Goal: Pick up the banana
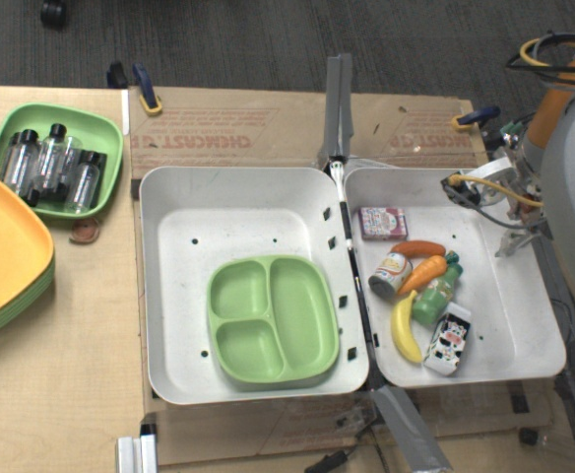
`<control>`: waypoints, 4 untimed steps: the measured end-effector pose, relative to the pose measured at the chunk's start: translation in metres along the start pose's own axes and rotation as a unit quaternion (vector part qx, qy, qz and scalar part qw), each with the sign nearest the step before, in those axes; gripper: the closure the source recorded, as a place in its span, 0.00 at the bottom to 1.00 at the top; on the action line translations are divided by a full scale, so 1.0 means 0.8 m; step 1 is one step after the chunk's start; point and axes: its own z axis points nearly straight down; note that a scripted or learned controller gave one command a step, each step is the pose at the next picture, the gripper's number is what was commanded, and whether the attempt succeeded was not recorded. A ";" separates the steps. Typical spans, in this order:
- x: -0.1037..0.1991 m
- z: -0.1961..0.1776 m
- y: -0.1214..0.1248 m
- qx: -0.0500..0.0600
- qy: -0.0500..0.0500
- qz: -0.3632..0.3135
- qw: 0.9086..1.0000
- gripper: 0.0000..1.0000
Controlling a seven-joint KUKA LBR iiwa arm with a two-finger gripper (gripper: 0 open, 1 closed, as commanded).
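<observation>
In the camera view, the claw (pixel 517 233) is hanging over the right bin (pixel 524 313), and I cannot tell its state. The banana (pixel 404 329) is lying left of and below it, well apart, long axis running almost up-down, beside the green bottle (pixel 435 297).

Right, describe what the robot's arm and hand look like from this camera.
The arm is a bulky, rounded grey body at the right edge, with an orange band near the top. A yellow cable loops above it, and black and yellow cables with a white strip bunch beside the hand, thin pale metal pieces over the right bin. No markings are legible.
</observation>
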 end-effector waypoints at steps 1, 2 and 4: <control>-0.001 -0.010 0.000 0.000 -0.003 -0.002 1.000 1.00; -0.001 -0.010 0.000 0.000 -0.003 -0.002 1.000 0.00; -0.001 -0.010 0.000 0.000 -0.003 -0.002 1.000 0.00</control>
